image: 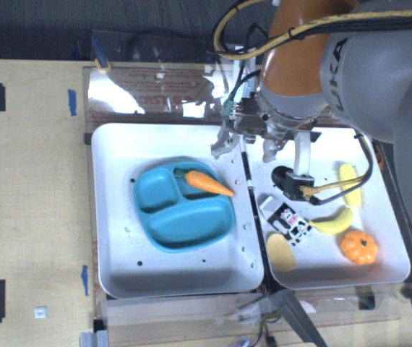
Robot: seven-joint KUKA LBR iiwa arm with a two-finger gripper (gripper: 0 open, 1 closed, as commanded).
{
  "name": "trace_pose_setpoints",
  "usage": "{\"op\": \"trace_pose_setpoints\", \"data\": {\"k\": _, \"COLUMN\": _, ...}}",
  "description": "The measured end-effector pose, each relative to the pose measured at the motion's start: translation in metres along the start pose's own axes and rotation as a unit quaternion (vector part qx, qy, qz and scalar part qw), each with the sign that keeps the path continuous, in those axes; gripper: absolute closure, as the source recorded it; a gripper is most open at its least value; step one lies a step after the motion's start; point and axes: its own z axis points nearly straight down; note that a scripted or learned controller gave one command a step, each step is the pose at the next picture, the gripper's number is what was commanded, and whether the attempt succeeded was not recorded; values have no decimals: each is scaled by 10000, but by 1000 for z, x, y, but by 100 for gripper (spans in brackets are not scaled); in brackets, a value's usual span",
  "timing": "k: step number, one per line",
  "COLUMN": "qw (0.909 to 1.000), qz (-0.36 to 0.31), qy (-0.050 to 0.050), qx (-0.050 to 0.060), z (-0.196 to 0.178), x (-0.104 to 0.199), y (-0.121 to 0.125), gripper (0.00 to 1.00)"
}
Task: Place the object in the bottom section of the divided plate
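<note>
A blue divided plate [164, 231] sits in the left bin [119, 266]. An orange carrot [207, 183] lies across the plate's upper right section, green end to the left and tip over the right rim. The plate's large bottom section holds nothing. My gripper [244, 148] hangs above the wall between the two bins, just up and right of the carrot. Its fingers [220, 146] stand open with nothing between them.
The right bin [390, 266] holds a yellow banana [335, 223], a small yellow piece [348, 183], an orange pumpkin [358, 246], a pale yellow oval [280, 253] and a black-and-white patterned box [290, 220]. The arm covers the bin's upper part.
</note>
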Motion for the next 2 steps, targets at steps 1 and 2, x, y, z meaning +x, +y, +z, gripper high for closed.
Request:
{"op": "trace_pose_setpoints", "data": {"k": 1, "qw": 9971, "qz": -752, "qy": 22, "qx": -69, "z": -149, "x": 66, "y": -52, "gripper": 0}}
{"op": "trace_pose_setpoints", "data": {"k": 2, "qw": 10000, "qz": 11, "qy": -24, "qx": 16, "z": -15, "x": 79, "y": -86, "gripper": 0}}
